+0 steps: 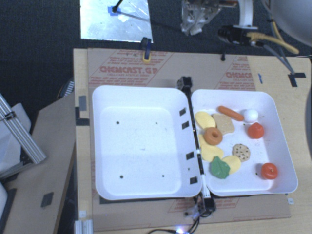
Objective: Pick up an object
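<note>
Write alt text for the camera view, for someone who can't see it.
Two shallow white bins sit side by side on a bench; the right bin holds toy food, including a donut, a carrot, a cookie and two tomatoes. The left bin has no food in it, and the tool hangs above the bench's far edge.

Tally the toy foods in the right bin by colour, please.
Yellow: 3
Red or orange-red: 3
Tan or brown: 3
White: 1
Green: 1
Total: 11
</note>
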Motion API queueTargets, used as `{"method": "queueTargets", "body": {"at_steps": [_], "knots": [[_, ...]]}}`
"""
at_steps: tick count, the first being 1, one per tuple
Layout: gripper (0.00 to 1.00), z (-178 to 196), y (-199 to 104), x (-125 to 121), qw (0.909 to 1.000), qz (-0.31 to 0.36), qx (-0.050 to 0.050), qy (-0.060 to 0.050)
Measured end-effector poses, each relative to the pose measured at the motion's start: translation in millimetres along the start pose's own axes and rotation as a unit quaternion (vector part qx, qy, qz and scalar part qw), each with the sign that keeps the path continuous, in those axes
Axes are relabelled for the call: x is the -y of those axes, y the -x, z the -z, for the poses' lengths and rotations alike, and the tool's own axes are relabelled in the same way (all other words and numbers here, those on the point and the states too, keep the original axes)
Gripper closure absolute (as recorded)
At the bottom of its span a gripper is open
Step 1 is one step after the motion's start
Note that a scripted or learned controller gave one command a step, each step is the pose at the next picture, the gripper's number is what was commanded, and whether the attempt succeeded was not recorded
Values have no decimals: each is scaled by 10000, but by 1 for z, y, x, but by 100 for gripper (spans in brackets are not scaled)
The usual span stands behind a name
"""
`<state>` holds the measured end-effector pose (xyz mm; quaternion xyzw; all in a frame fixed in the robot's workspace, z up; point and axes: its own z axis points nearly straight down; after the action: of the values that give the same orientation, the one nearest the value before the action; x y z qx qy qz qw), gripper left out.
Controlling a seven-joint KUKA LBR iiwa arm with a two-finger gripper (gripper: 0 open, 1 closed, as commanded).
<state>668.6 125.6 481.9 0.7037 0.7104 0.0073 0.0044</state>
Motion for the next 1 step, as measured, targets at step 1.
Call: {"method": "queueTargets", "body": {"at_steps": [1], "knots": [[100, 12, -13, 0, 10000, -20, 18, -64]]}}
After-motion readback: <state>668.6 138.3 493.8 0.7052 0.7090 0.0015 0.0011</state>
